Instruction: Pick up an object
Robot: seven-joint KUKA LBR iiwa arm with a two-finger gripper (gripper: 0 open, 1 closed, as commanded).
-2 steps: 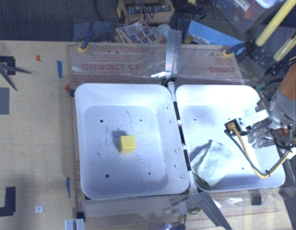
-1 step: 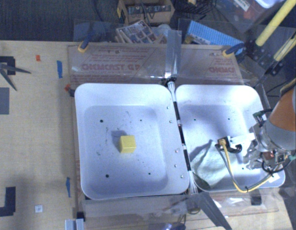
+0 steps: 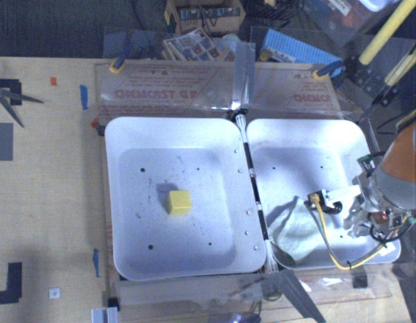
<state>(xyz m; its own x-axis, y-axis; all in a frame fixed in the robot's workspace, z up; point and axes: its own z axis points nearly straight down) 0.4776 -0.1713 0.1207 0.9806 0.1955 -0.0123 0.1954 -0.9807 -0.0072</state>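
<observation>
target: yellow block point(image 3: 180, 202) lies near centre of left bin point(image 3: 127, 147). gripper point(image 3: 361, 219) sits at 4 o'clock of right bin point(image 3: 295, 143), opening not discernible. advise travel toward 9 o'clock, then square descent.

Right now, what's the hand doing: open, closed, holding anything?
Hand: cannot be told whether open or closed; it is at the right side of the right bin, near the white cloth.

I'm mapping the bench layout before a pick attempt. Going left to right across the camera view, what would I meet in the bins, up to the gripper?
left bin → yellow block → right bin → pale crumpled cloth → gripper
</observation>
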